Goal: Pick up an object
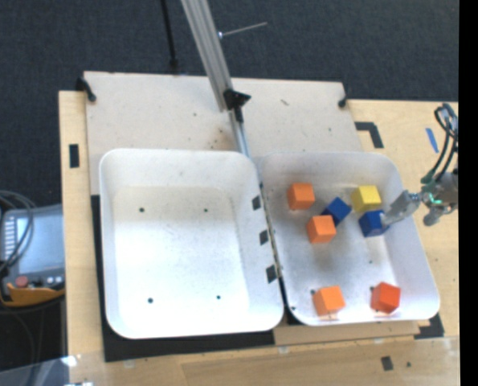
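Floor: dark carpet (78,30) around a pale wooden bench (206,107).
Bins: left bin (182,244) beside right bin (407,256), touching.
Blocks: orange, blue and yellow cubes in right bin; blue cube (371,223) near its right wall.
Gripper (395,209): at blue cube; opening cannot be told.

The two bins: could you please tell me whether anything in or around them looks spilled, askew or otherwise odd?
Nothing looks spilled or damaged. All the blocks lie inside the right bin: four orange, two blue, one yellow. The left bin sits square. The tool reaches over the right bin's rim beside a blue block.
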### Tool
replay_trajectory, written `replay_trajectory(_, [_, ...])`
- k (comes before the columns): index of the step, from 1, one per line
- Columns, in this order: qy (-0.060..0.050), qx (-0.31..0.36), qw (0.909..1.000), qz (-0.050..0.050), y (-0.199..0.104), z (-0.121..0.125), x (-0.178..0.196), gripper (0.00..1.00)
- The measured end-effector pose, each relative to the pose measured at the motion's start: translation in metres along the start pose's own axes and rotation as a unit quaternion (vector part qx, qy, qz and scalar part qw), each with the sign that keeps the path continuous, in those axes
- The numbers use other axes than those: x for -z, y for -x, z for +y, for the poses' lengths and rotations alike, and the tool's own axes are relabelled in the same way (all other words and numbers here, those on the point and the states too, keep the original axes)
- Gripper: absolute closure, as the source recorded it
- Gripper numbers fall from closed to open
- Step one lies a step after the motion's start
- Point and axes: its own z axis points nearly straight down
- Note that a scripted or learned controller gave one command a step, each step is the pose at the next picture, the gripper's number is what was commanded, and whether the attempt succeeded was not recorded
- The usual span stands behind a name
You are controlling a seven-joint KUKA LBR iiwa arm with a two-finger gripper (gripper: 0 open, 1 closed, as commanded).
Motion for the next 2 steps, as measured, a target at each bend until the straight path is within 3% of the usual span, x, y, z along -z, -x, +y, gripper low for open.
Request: replay_trajectory(2, [-0.003,-0.002,1.0,-0.001,0.0,0.007,-0.086,0.0])
